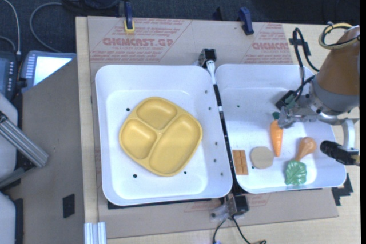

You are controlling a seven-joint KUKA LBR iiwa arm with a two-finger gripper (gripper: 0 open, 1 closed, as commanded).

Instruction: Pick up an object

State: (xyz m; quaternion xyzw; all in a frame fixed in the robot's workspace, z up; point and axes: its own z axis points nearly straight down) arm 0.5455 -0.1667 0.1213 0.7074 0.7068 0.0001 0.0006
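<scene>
- Dark carpet surrounds the tabletop (171, 37) with 2 white bins.
- Gripper (284, 117) hangs low in the right bin (251, 83), at the carrot's top; I cannot tell how it is set.
- Carrot (277, 139) lies flat just below it, right of frame centre.
- Judging by this, nothing is lifted yet; grasp and raise remain.

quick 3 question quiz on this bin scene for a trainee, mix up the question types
1. True or false: the yellow divided plate lies in the left bin.
2. Which item lies nearest the gripper? A) green leafy piece B) carrot C) wafer
3. Fill in: the round beige disc lies between the wafer and the ____.

Key: 1 true; 2 B; 3 carrot
</scene>
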